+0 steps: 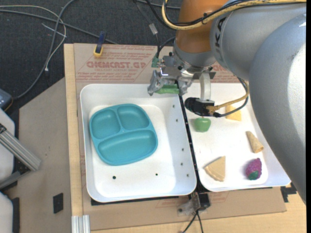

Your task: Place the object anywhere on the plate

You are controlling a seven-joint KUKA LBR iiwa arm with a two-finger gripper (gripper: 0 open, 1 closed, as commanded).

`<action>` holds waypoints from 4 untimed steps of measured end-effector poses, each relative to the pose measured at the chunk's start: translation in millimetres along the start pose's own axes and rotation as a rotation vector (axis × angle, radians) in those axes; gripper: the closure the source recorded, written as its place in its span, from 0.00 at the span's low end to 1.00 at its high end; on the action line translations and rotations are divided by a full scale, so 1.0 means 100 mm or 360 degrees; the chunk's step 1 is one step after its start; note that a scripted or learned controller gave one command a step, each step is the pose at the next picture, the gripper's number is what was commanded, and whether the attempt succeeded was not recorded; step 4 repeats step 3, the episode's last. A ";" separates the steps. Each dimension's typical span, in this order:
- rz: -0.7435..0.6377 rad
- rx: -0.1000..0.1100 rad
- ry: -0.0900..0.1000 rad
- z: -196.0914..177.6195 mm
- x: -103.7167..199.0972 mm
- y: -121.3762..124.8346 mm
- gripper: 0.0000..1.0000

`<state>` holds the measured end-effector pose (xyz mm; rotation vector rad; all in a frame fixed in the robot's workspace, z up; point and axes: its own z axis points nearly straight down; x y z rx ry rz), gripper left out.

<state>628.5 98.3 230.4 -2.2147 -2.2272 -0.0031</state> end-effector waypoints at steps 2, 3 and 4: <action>0.0005 0.0010 -0.0003 0.13 0.76 -0.21 1.00; 0.0007 0.0008 -0.0003 0.12 0.75 -0.21 0.00; 0.0007 0.0008 -0.0003 0.12 0.75 -0.21 0.00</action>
